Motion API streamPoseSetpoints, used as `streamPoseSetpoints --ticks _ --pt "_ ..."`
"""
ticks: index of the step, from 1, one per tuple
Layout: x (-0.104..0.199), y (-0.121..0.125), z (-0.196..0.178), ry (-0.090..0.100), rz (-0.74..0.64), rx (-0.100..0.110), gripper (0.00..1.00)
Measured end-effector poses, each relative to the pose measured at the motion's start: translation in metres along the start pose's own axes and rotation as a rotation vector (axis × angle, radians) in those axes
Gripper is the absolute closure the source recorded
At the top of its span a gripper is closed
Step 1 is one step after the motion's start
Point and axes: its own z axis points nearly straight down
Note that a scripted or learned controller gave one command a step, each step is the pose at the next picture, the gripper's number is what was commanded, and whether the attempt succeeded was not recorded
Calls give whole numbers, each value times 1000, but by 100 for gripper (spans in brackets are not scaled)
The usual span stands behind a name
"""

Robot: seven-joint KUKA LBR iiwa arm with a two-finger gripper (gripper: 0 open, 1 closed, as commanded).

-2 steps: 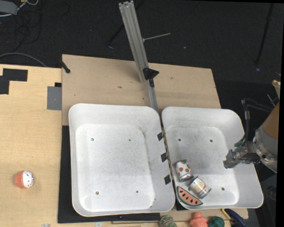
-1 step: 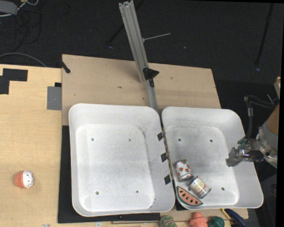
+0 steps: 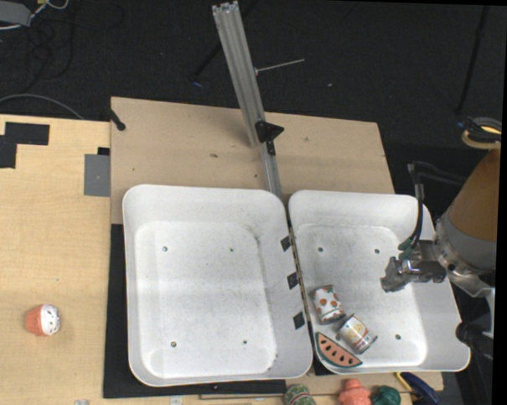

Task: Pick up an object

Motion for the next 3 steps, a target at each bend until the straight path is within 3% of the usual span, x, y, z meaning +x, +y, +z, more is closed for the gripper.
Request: streamPoseSetpoints --ticks 3 --pt "153 1 1 0 1 4 100"
